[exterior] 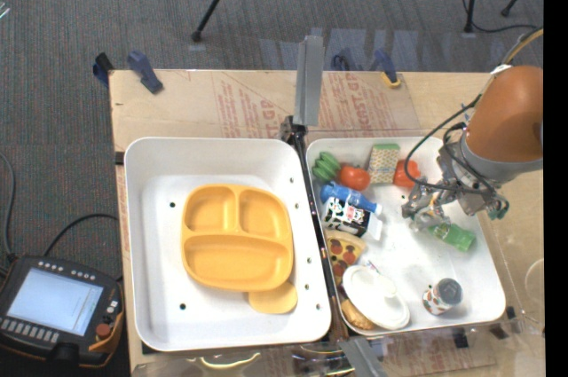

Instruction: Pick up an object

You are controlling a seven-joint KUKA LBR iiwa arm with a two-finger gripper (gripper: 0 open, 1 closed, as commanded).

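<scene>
Gripper (432, 208) over green bottle (451, 234) in right bin (493, 278); finger opening unreadable. Centre on the bottle before you close.

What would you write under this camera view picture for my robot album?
Robot gripper hovers over a green bottle in the toy-filled right bin; a yellow tray sits in the left bin.
</scene>
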